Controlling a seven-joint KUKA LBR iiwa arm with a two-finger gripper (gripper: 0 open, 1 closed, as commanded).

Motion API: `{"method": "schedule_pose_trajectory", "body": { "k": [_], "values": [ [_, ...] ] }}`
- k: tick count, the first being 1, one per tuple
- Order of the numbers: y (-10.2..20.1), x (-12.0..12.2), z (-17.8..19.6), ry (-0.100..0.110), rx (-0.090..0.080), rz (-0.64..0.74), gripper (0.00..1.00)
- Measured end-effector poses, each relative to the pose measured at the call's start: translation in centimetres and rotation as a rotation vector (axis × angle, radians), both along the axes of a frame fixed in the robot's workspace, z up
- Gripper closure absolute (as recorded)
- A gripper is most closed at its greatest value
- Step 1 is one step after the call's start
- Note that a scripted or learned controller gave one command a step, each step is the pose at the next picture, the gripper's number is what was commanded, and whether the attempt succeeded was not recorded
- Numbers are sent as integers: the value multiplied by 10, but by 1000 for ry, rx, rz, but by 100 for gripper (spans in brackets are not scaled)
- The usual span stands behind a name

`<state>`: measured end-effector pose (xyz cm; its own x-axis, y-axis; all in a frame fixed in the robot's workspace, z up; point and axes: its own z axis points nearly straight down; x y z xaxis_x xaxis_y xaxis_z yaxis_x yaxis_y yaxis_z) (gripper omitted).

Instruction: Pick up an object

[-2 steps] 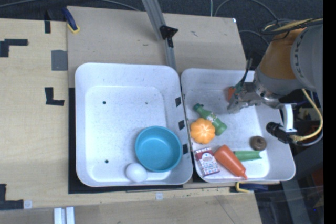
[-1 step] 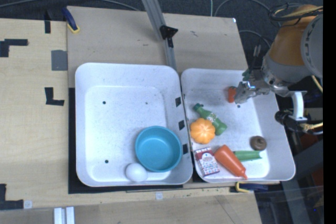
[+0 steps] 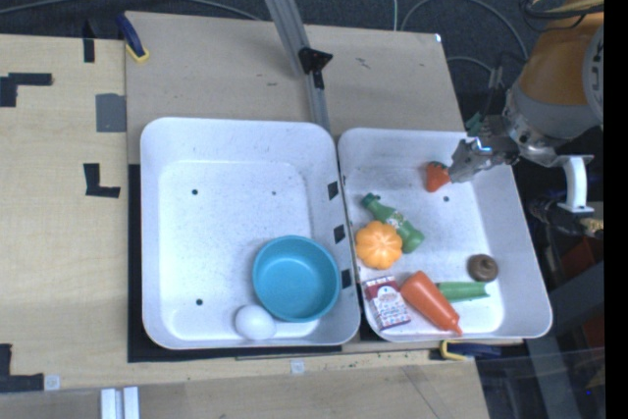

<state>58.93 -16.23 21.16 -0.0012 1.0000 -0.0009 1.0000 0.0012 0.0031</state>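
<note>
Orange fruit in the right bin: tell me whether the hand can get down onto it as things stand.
Probably yes. The orange fruit lies open from above; the green bottle touches its upper side, so the hand, up near the small red piece, has little room there.

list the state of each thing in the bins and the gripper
gripper: over right bin, beside small red item
small red item: lying in right bin
blue bowl: upright, left bin
white ball: resting against bowl
orange: resting, right bin
carrot: lying flat
green bottle: lying on its side
</note>
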Motion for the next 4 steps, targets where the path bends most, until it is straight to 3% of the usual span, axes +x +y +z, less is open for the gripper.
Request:
{"method": "schedule_pose_trajectory", "body": {
  "k": [1,4],
  "values": [
    [0,1,34,1,0,0,100],
    [148,43,35,5,1,4,100]
  ]
}}
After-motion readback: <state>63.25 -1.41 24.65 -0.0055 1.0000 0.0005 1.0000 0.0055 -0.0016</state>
